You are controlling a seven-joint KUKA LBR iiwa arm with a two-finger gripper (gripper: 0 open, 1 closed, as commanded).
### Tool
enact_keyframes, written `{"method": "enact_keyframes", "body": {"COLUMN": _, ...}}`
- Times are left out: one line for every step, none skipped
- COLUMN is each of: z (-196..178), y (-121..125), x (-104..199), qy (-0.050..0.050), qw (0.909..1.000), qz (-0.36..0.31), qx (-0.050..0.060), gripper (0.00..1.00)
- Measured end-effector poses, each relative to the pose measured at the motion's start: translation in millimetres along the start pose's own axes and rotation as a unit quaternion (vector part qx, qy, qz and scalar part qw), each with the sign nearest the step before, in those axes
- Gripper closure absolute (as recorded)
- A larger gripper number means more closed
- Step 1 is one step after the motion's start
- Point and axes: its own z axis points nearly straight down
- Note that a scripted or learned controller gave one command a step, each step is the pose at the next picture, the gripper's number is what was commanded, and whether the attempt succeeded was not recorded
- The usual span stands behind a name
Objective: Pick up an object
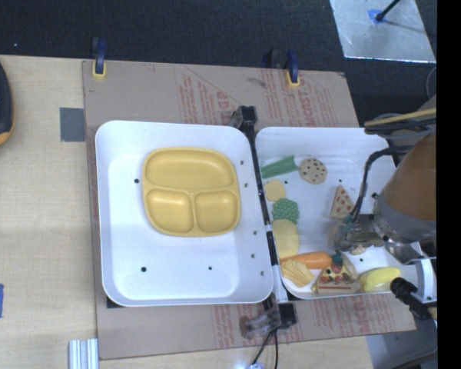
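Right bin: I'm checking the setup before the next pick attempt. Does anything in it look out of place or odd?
Nothing looks spilled or damaged. The toy foods are loose in the right bin: a cookie and pizza slice lie apart, while others crowd the near edge. The gripper sits low among them. The yellow divided plate lies flat in the left bin.

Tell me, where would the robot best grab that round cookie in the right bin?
Probably across its edges, coming straight down from above. The cookie lies flat on the right bin, apart from the green piece beside it, leaving room for fingers on either side.

Orange-banded grey arm (412, 187), seemingly black-cabled
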Motion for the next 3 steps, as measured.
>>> {"method": "enact_keyframes", "body": {"z": -63.4, "y": 25.5, "x": -45.1, "qy": -0.002, "qw": 1.0, "qz": 0.002, "qx": -0.004, "gripper": 1.0}}
{"method": "enact_keyframes", "body": {"z": -95.3, "y": 35.5, "x": -9.9, "qy": 0.001, "qw": 1.0, "qz": -0.002, "qx": -0.002, "gripper": 1.0}}
{"method": "enact_keyframes", "body": {"z": -91.6, "y": 76.8, "x": -19.2, "qy": 0.0, "qw": 1.0, "qz": -0.001, "qx": -0.002, "gripper": 1.0}}
